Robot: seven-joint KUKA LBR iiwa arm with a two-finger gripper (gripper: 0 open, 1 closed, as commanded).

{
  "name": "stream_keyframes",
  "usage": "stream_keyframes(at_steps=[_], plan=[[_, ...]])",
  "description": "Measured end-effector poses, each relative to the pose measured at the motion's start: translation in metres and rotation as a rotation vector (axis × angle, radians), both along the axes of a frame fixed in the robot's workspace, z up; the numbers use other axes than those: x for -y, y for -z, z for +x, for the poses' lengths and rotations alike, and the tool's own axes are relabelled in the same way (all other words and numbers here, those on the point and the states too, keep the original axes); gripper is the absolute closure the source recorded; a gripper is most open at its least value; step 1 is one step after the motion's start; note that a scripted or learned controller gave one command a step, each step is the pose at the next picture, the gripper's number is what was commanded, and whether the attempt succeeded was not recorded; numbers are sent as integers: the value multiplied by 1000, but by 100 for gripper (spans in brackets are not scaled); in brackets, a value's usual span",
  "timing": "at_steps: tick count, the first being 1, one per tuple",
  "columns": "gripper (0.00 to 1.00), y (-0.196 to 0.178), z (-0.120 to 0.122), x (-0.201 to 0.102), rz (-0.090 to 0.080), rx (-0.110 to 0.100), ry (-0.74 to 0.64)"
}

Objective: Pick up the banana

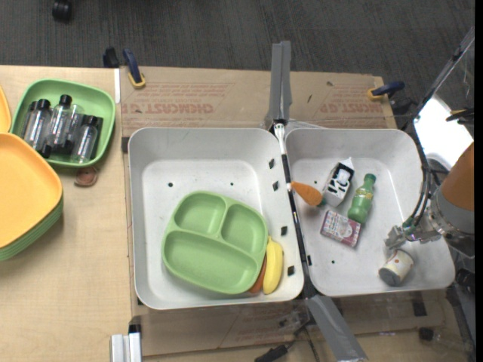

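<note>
The yellow banana (273,265) lies in the left bin (151,164), tucked against the right edge of a green divided plate (215,241) near the bin's front right corner. Something orange peeks out under the banana's near end. My gripper (402,237) is over in the right bin (392,145), close to its front right corner and far from the banana. It hangs just above a white cup (396,267) lying on its side. I see nothing gripped in it.
The right bin also holds an orange carrot (307,193), a small black-and-white carton (339,181), a green bottle (362,197) and a pink packet (340,228). Left of the bins are a green tray of bottles (64,123) and stacked orange plates (23,198).
</note>
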State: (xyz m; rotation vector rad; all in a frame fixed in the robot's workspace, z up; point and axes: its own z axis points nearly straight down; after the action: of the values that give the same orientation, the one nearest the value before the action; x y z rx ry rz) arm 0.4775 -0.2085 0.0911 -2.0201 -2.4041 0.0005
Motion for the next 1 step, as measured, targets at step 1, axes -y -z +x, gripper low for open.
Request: stream_keyframes(at_steps=[1], plan=[[100,0,0,9,-1,1,68]])
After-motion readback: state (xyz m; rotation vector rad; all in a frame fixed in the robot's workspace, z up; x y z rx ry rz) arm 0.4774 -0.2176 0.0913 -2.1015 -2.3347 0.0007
